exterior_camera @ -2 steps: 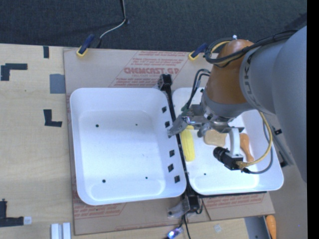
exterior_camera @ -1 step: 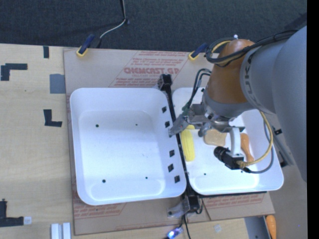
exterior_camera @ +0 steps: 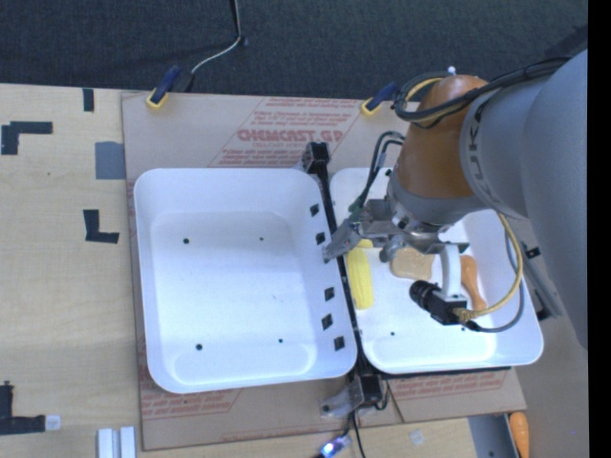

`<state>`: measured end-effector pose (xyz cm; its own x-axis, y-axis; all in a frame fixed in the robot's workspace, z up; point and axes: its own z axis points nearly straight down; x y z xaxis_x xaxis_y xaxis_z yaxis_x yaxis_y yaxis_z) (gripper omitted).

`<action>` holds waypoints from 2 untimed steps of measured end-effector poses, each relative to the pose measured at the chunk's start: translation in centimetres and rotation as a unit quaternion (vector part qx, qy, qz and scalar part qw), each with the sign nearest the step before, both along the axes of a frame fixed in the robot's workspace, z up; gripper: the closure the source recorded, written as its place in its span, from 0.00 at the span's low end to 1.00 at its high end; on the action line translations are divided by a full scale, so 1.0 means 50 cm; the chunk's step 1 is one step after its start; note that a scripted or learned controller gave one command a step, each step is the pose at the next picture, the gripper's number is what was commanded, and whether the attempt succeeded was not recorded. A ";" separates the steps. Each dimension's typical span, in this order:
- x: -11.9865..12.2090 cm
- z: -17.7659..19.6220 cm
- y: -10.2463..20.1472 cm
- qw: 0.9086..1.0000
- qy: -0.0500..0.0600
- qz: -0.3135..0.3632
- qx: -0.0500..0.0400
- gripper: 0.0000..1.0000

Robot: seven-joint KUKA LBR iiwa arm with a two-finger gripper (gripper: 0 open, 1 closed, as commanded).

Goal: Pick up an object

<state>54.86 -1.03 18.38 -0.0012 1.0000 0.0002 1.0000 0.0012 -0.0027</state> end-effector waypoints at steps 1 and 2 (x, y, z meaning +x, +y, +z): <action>0.000 0.000 0.000 1.000 0.000 0.000 0.000 0.00; 0.000 0.000 0.000 1.000 0.000 0.000 0.000 0.00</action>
<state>54.86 -1.03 18.38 -0.0012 1.0000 0.0002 1.0000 0.0012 -0.0027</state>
